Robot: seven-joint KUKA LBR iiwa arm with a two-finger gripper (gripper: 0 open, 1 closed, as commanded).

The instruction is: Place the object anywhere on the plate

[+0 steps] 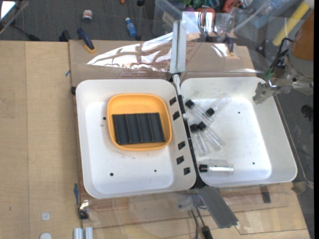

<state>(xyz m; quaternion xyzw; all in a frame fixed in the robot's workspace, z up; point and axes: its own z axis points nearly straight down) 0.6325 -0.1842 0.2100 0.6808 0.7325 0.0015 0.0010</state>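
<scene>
The orange plate (139, 121) lies in the left bin (94, 173) with a dark ribbed object (138, 128) on it. Clear black-capped tubes (205, 128), hard to separate, lie in the right bin (279, 148) beside the plate's bin. The tool (262, 92) sits at that bin's far right rim, small and blurred; I cannot tell its opening.

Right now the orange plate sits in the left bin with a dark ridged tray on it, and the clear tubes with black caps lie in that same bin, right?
Not quite. The camera view shows the clear tubes in the right bin, not beside the orange plate. The plate sits in the left bin with the dark ridged tray on it.
</scene>
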